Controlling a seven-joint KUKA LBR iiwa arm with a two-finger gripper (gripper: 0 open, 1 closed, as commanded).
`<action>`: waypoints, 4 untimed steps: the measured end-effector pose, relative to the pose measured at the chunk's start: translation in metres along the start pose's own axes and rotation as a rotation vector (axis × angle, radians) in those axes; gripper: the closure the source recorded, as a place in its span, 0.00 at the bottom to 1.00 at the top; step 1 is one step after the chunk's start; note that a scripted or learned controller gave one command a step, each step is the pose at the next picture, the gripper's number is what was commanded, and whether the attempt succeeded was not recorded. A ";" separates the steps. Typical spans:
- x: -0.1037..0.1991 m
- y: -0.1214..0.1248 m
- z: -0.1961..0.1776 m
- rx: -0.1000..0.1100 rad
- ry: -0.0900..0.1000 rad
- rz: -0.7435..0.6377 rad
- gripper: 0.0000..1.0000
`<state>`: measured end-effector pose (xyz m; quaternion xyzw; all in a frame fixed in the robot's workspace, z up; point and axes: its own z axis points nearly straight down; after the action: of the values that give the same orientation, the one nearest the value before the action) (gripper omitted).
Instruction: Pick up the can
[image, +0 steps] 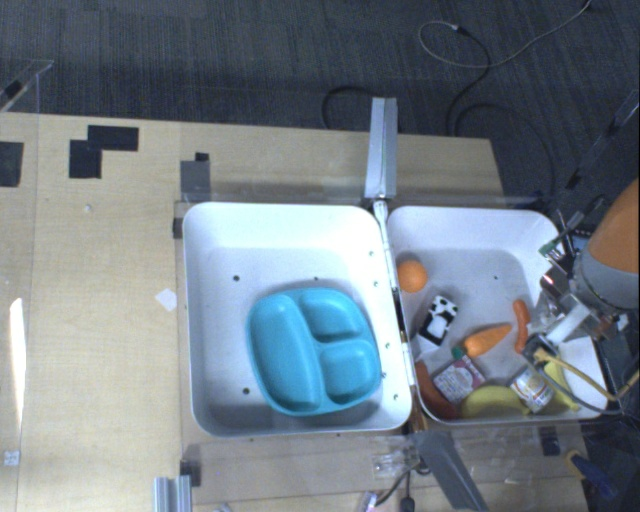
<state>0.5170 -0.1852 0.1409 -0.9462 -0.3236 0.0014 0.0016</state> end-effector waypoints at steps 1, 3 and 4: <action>0.001 0.001 -0.007 0.002 0.000 -0.006 1.00; 0.025 0.032 -0.011 0.000 -0.002 0.438 1.00; 0.025 0.032 -0.011 0.000 -0.001 0.437 0.00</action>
<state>0.5562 -0.1949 0.1520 -0.9939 -0.1107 0.0023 0.0009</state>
